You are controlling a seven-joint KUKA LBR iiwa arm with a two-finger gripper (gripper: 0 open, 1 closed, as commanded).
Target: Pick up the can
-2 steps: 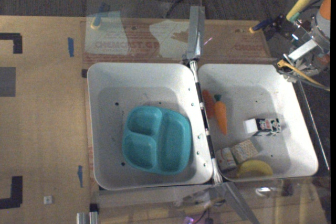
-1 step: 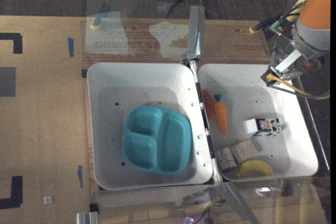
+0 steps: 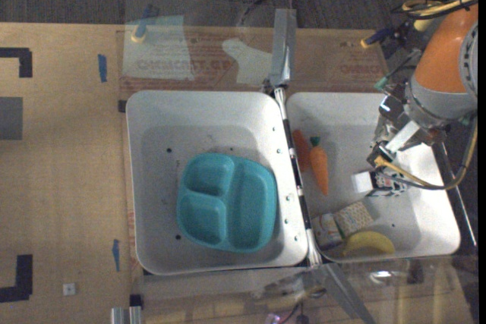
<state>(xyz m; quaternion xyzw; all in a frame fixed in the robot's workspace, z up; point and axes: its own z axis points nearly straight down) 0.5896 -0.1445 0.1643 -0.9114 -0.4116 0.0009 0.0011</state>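
the can [image 3: 343, 222] is seen lying on its side near the front edge of the right bin [image 3: 433, 235], just behind a banana [image 3: 369, 243] and touching or nearly touching it. by the look of things, the pick has not been made: the can rests on the bin floor, apart from the arm. the gripper [image 3: 380, 172] is held low over the bin's right half, beyond the can, beside a small white object [image 3: 362, 181]. whether it is parted or closed cannot be told, and nothing is seen held in it. a carrot [image 3: 320, 167] lies by the divider; a teal tray [image 3: 226, 202] sits in the left bin [image 3: 152, 163]. reach, grasp and lift are judged still to come.
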